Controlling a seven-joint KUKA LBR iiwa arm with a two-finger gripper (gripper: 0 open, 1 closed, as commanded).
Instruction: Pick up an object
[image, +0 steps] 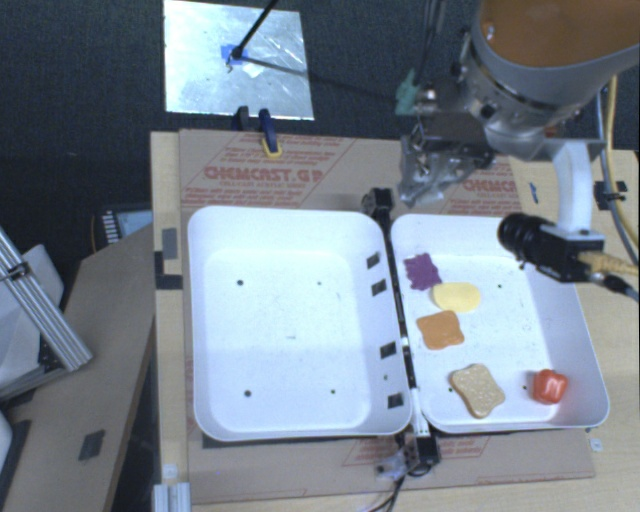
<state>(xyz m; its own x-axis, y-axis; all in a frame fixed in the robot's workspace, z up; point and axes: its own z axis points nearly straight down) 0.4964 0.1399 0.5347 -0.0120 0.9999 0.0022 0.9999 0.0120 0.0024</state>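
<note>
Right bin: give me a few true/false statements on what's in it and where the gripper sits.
1. The right bin holds five items. True.
2. The purple piece lies in the left bin. False: it is in the right bin, near the divider.
3. The red object sits near the right bin's front right corner. True.
4. The gripper grips the yellow piece. False: the gripper is above the bins' far edge, apart from it.
5. The orange piece lies between the yellow piece and the tan piece. True.
</note>
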